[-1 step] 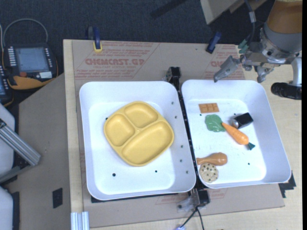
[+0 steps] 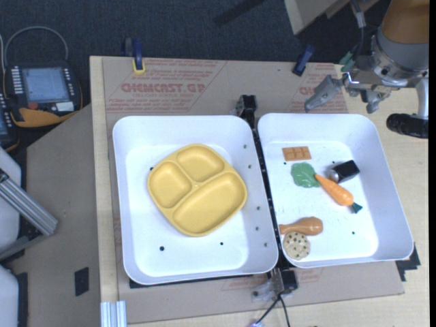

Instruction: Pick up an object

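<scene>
A grey KUKA arm (image 2: 402,26) with an orange band hangs above the far right corner of the bench, its gripper (image 2: 347,90) raised over the back rim of the right bin (image 2: 388,182); the jaws stand apart and hold nothing. In the right bin lie the candidates for picking: a toy carrot (image 2: 337,189) touching a green leaf-shaped piece (image 2: 303,175), a small black block (image 2: 346,170) just beside the carrot's upper end, a tan cracker (image 2: 296,154) near the back, and toward the front a toy chicken drumstick (image 2: 303,227) next to a chocolate-chip cookie (image 2: 296,245). The left bin (image 2: 129,182) carries a yellow divided plate (image 2: 197,189), set at a tilt.
</scene>
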